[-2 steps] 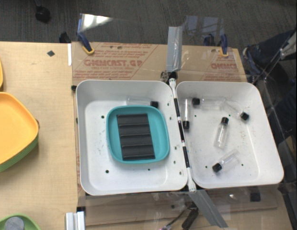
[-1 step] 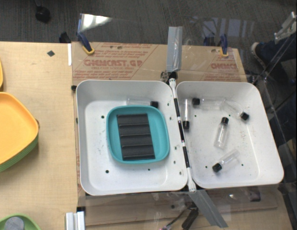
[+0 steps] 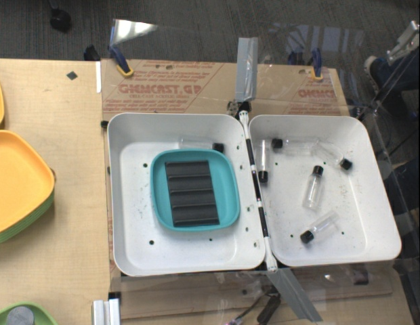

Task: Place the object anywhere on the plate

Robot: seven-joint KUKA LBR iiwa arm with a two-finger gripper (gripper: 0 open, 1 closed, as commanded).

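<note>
Claw: wide or narrow, cannot tell; nothing to note of a hold. Right bin carries the likely candidates, a scatter of clear vials with black caps. One vial lies near mid-bin, cap toward the far side. A second vial lies aslant nearer the front, cap low and left. A third lies tight along the wall shared with the left bin. Two more sit at the back, faint against the white; their outlines are hard to trace. Left bin holds the teal plate, square with rounded corners, and a dark ribbed block covers most of its middle. Another clear vial lies just behind the plate, off it. Judgement: the pick is not yet made. Best target is the mid-bin vial, well apart from walls and neighbours. Close across its narrow body, not along it; glass-smooth and round, it may roll or squirt out. Carry over the dividing wall, set down low on the ribbed block or the bare teal rim, and lay it along the grooves so it settles. Outside: cardboard under the bins, yellow dishes stacked at left.
</note>
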